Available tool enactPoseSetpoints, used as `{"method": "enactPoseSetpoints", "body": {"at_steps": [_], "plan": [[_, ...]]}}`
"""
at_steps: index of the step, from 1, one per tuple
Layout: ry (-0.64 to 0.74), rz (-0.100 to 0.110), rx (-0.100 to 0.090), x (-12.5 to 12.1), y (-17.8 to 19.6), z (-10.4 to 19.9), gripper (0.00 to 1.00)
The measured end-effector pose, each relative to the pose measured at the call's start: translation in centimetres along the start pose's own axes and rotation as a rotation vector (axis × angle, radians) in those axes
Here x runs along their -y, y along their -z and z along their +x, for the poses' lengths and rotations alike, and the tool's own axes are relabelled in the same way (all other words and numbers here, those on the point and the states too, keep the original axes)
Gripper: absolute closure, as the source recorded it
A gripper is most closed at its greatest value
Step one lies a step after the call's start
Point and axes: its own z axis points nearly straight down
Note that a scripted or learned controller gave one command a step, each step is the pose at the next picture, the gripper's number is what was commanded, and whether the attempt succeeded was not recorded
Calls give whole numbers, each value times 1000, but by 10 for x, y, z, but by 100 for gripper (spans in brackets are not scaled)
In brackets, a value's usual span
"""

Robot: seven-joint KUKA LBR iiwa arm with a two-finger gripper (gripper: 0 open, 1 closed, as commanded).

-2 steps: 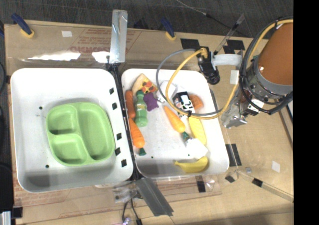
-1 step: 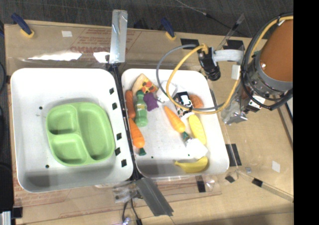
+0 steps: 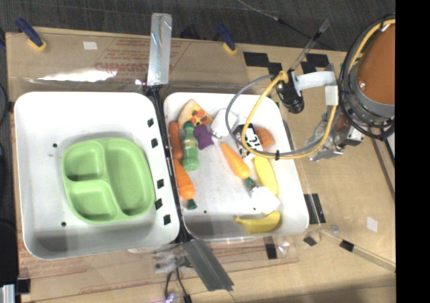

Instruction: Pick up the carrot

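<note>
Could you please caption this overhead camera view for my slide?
Arm beside right bin of toy food including carrot; green tray in left bin.

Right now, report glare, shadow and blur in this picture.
Camera view: glare whitens the taped plastic strip above the left bin; soft shadow lies along both bins' near walls; the carrot is fairly sharp; the arm at right is blurrier.

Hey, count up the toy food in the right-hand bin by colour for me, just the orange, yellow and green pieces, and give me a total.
Orange: 2, a carrot mid-bin and a carrot by the left wall.
Yellow: 2, a banana at the front and a yellow piece near the right wall.
Green: 1, a green bottle.
Total: 5
</note>
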Motion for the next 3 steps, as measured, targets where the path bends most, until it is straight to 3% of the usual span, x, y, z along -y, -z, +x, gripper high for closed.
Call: {"method": "enactPoseSetpoints", "body": {"at_steps": [2, 3], "plan": [[12, 14, -7, 8, 21, 3, 100], [-10, 2, 7, 13, 3, 63, 100]]}}
